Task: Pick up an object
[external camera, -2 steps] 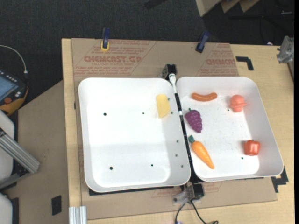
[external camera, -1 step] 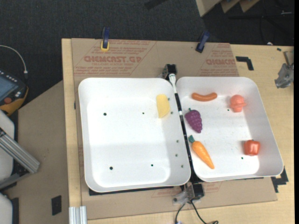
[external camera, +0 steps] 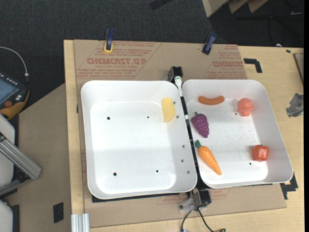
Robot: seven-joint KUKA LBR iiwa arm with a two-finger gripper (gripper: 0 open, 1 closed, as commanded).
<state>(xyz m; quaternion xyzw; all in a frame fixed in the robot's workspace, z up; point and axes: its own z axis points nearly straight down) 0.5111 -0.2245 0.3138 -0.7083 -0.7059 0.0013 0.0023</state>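
Sitting in right bin [external camera: 270, 129]: sausage [external camera: 211, 100], grapes [external camera: 201, 123], carrot [external camera: 210, 159], 2 red pcs; yellow pc [external camera: 168, 110] lying in left bin. Gripper state: can't tell. Risk: round items rolling off during pinch.

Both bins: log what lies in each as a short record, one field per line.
left bin: one yellow piece near its right wall
right bin: five items
back row: sausage, pink fruit
by the divider: purple grapes, carrot
right side, front: red pepper
gripper: past the right bin's right edge, above the bench
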